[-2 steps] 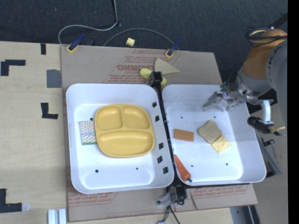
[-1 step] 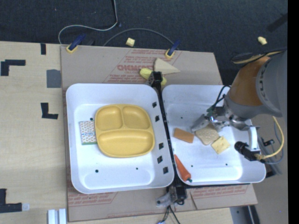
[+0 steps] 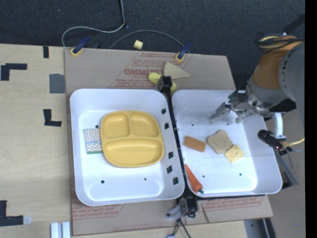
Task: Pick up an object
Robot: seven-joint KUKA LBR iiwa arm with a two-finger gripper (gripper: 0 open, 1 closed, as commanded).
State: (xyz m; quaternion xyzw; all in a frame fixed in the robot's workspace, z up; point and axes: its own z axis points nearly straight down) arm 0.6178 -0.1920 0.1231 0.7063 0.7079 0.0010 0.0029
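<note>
In the left bin [image 3: 79,148] a yellow divided plate [image 3: 132,138] lies beside a small patterned sponge [image 3: 92,141] at its left edge. In the right bin [image 3: 247,185] an orange carrot [image 3: 194,179] rests at the near left wall. Farther right sit a brown block [image 3: 194,144], a bread slice [image 3: 220,141] and a yellow cube [image 3: 234,153], close together. The gripper [image 3: 225,111] hovers over the far part of this bin, fingers spread and grasping nothing.

Glossy yellow plastic plate [image 3: 132,138] in smooth white plastic bin [image 3: 124,190] on matt brown cardboard [image 3: 143,71].
</note>
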